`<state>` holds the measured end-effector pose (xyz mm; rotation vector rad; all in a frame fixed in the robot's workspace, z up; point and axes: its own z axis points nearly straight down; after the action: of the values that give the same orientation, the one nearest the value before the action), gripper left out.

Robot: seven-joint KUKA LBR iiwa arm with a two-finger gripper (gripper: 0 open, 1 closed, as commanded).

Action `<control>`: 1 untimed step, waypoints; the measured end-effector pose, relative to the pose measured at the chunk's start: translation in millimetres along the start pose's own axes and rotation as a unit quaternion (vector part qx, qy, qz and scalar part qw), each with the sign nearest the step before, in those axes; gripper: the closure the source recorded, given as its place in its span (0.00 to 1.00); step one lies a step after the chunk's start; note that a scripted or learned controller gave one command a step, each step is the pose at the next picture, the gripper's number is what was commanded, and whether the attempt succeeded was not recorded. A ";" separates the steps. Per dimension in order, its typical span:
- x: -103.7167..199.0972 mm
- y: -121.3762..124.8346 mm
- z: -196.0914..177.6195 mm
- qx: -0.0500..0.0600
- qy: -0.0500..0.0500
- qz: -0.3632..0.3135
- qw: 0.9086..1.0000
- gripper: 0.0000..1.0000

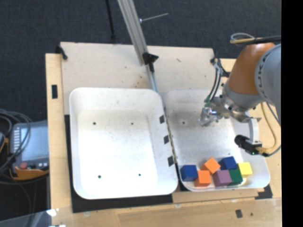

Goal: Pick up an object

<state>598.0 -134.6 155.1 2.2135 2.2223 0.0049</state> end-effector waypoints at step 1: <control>-2.1 11.4 -50.4 -0.001 0.000 0.000 1.000 1.00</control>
<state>609.2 -136.6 205.6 2.2134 2.2201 0.0061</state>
